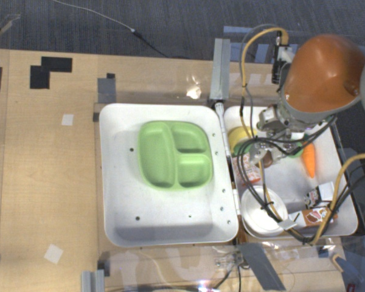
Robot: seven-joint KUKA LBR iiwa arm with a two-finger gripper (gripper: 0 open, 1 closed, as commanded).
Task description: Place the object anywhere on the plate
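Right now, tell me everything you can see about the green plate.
The plate is a light green, rounded-square tray, plastic by its look, with a matte finish. Raised ridges split it into three compartments: one long one on its left side and two smaller ones stacked on its right. It lies flat, right side up, and slightly turned, in the upper middle of the left bin, resting on that bin's white floor. Nothing sits in any compartment, and nothing else touches it.
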